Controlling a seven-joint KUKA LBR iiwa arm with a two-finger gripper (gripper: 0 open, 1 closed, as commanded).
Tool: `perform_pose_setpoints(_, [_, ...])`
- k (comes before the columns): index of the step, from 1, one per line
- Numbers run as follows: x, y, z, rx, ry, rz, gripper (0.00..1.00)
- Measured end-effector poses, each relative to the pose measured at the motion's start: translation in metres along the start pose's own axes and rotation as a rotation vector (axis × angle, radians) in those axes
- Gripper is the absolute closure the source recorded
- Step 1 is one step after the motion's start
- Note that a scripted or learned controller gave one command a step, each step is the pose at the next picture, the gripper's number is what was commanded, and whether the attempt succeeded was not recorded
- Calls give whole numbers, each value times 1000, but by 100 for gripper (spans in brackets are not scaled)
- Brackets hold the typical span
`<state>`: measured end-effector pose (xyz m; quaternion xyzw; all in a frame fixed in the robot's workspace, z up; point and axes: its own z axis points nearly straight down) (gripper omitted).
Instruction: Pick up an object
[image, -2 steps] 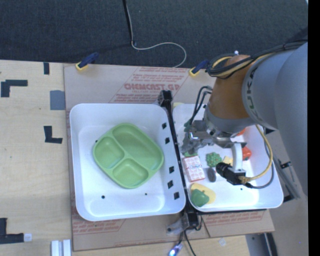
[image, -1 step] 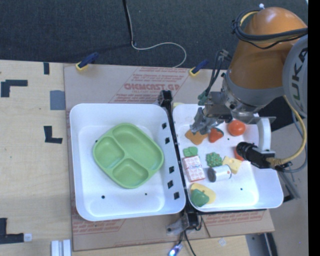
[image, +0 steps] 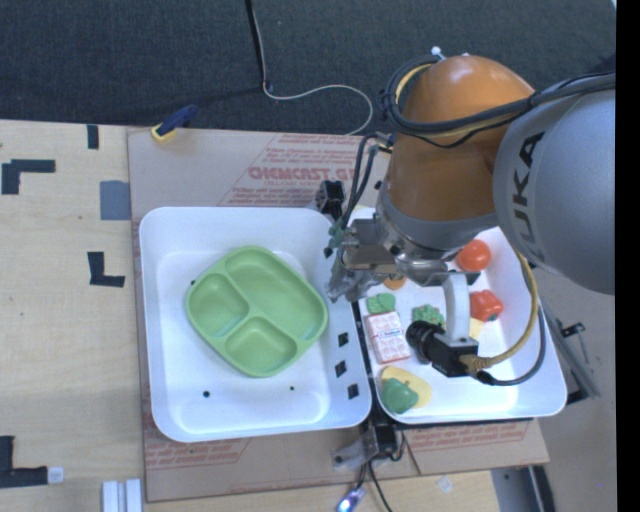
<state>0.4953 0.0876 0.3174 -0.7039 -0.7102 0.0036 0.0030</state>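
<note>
Toys: a red-white card (image: 386, 336), broccoli (image: 427, 315), a green pepper (image: 398, 394), tomatoes (image: 474, 255) lie in the right bin (image: 540, 400).
Gripper (image: 352, 262): above that bin's left side; its state, I cannot tell.
Left bin (image: 165, 330): holds a green tray (image: 256, 310).

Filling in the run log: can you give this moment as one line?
arm: over right bin | gripper: low by bin divider, grasp not visible | green tray: left bin | toy food: right bin

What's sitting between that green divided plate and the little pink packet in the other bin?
In the camera view, just the two bins' white rims, meeting side by side, lie between the green plate and the pink packet.
</note>
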Motion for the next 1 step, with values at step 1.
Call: perform_pose_setpoints(1, [-22,2,-88,-11,-1,7,100])
